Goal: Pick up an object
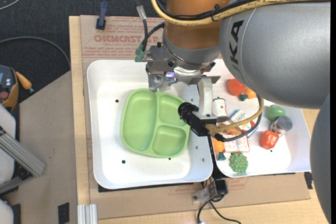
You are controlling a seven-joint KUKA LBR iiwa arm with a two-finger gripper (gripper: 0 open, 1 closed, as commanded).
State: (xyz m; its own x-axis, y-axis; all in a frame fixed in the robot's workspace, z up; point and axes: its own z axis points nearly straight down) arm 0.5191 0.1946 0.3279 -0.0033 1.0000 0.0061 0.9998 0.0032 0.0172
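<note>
A grey arm with an orange band reaches in from the right, its wrist above the far edge of the left bin (100, 128). The gripper (157, 83) hangs at the far rim of a green divided plate (155, 124), which lies flat in the middle of that bin; whether the jaws are open or closed cannot be told from this angle, and nothing is visibly held between them. A black cable fitting sits over the plate's right edge. The right bin (294, 157) holds small toy foods: a broccoli piece (239, 162) near the front, a red pepper (269, 139), a green item (274, 112) and an orange piece (237, 86) farther back. Both bins rest on a brown board on the surface.
</note>
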